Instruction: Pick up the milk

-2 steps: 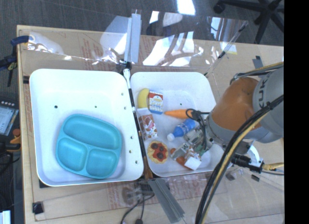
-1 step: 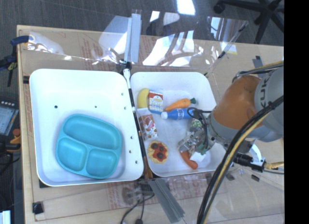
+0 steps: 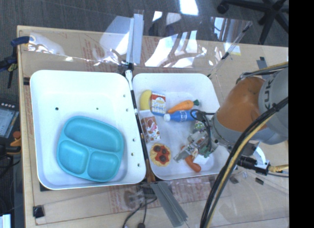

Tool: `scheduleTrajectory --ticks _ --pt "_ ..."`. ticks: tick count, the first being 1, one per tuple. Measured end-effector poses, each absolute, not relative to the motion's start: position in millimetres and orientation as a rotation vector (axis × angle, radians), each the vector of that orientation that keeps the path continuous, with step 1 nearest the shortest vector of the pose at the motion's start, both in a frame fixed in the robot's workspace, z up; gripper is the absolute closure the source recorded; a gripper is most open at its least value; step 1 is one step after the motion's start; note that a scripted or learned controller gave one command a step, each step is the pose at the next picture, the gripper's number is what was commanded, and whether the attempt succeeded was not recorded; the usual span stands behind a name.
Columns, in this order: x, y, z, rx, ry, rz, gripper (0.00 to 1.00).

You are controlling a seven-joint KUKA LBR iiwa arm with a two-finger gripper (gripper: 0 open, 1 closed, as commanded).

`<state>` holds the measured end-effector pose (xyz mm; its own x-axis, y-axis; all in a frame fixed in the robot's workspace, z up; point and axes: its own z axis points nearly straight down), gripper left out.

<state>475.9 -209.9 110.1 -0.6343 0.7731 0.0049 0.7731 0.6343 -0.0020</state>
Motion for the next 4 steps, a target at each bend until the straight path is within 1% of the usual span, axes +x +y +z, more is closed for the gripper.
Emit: scheduleTrajectory --ticks 1,2,3,4 --pt "619.6 -183.3 110.8 -1.531 -2.743 0.0 0.0" --pt "620.6 -150.6 105.5 -1.553 -2.747 0.012 0.0" --pt "541.5 -151.0 98.0 -2.123 -2.346 0.004 0.0" --pt "479.5 -130.8 91.9 -2.01 -2.414 0.0 0.0"
